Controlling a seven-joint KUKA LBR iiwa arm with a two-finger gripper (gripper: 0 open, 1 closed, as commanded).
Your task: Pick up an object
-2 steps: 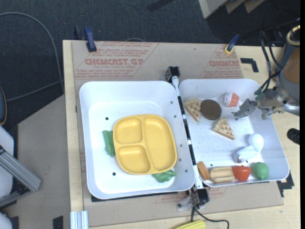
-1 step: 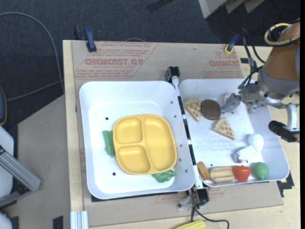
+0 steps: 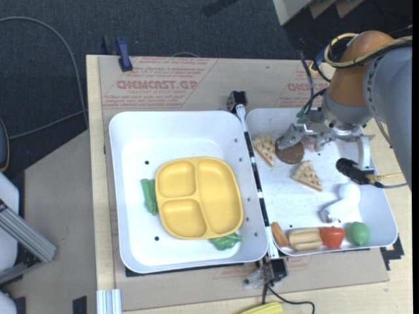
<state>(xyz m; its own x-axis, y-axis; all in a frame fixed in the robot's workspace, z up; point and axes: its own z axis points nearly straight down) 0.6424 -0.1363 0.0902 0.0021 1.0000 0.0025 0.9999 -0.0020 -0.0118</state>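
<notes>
Camera view puts the gripper (image 3: 292,138) low in the right bin (image 3: 386,208), seemingly touching the brown round piece (image 3: 291,154) just beneath; whether it is clenched cannot be told, so nothing looks lifted yet.

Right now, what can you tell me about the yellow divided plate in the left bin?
The yellow three-compartment plastic plate looks smooth and matte, a rounded rectangle with two upper sections and one wider lower section, all bare. It lies flat, slightly rotated, on the floor of the left white bin, near its middle. A green leafy piece pokes out from under its left edge, and another green piece from under its lower right corner.
</notes>
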